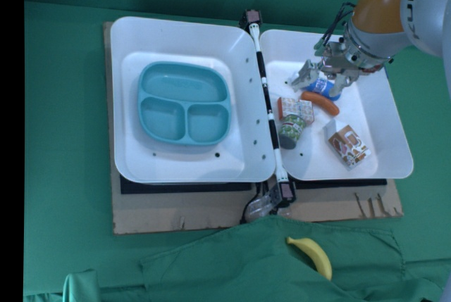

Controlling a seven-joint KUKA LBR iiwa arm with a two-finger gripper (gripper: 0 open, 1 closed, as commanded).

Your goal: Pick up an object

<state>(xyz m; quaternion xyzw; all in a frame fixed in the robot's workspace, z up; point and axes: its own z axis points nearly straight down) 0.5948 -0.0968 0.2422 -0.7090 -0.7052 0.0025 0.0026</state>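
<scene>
My gripper (318,77) hangs low over the back of the right bin (380,161), its fingers spread open. Just beneath and partly hidden by it lies a small blue and white object (325,88); nothing sits visibly between the fingers. An orange-red sausage (320,103) lies right in front of the blue object. A small printed box (294,109) and a tipped green can (290,131) rest near the bin's left wall. A brown and white carton (349,146) lies toward the front right.
The left bin (141,36) holds a teal divided plate (184,102). A black-and-white bar (266,93) runs between the bins. A banana (311,256) lies on folded green cloth in front of the bench.
</scene>
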